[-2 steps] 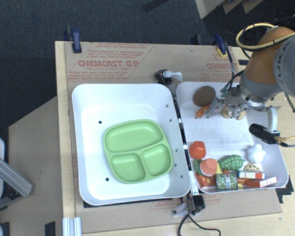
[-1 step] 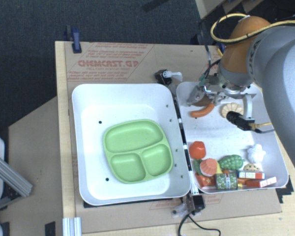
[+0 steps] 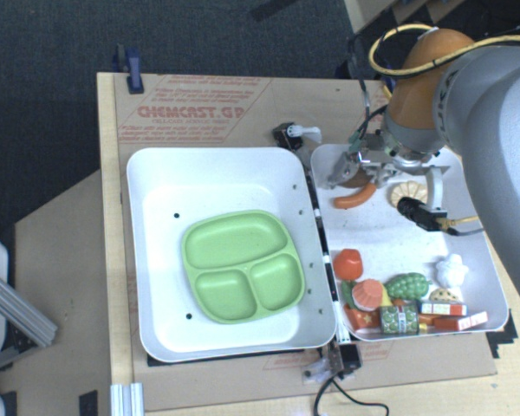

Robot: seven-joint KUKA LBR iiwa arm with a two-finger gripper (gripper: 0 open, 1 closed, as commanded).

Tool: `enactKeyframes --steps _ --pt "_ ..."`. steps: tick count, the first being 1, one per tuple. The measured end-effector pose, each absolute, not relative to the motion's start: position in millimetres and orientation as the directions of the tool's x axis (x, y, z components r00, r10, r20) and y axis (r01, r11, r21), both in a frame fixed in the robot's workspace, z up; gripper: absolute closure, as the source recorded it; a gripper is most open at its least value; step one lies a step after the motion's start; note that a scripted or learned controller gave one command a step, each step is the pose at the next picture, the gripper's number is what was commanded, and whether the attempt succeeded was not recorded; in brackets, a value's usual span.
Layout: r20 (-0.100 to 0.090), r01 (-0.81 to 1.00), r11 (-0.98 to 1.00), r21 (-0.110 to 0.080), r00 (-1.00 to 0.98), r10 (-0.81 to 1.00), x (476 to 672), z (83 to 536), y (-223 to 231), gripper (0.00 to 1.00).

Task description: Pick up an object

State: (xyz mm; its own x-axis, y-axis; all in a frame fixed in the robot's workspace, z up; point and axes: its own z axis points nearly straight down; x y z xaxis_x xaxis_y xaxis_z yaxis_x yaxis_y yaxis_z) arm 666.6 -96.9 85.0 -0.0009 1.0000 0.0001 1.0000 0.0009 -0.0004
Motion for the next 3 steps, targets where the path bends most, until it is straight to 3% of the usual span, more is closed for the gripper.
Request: enactKeyframes --steps 3 --pt "0.0 1.0 0.0 -0.001 0.0 1.0 666.4 84.9 -91.8 0.0"
